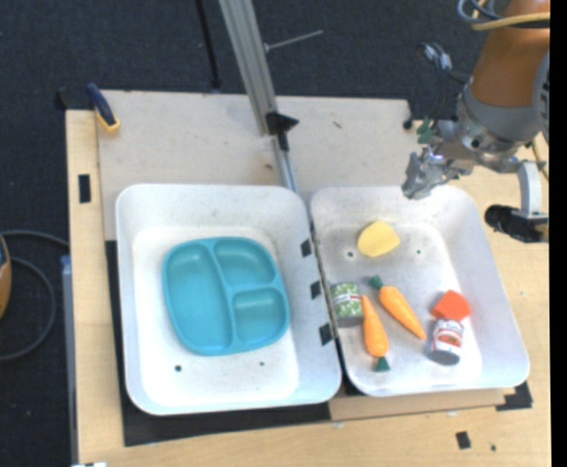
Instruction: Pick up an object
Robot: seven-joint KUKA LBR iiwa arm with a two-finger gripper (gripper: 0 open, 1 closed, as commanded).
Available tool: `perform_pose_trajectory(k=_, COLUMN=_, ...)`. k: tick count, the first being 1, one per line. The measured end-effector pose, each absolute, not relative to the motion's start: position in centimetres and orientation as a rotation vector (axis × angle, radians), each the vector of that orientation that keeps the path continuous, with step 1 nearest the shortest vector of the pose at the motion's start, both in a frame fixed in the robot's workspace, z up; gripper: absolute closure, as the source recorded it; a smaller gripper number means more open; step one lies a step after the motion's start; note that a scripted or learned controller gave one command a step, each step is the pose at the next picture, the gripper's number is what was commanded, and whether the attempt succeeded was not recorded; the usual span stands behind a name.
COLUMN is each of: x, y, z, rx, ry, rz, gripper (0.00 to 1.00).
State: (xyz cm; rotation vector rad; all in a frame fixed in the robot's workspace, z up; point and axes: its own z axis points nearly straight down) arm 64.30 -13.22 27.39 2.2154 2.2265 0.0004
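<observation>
The right bin (pixel 487 261) holds a yellow lemon-shaped piece (pixel 378 238), two orange carrots (pixel 373 331) (pixel 401 309), a small green-and-white can (pixel 346 303) and a small bottle with a red cap (pixel 447 327). My gripper (pixel 421 179) hangs over the far rim of the right bin, up and to the right of the yellow piece. It is apart from every object and nothing shows in it.
In the left bin (pixel 147 212) lies a blue divided tray (pixel 227 294). An aluminium post (pixel 254 61) rises from the bench behind the bins. A blue-and-yellow clamp (pixel 103 107) sits at the bench's far left corner.
</observation>
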Motion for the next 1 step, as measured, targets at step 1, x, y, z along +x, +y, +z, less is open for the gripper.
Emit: perform_pose_trajectory(k=1, x=63.82, y=-7.90, z=27.21, rx=2.214, ry=2.229, rz=0.002, gripper=1.00)
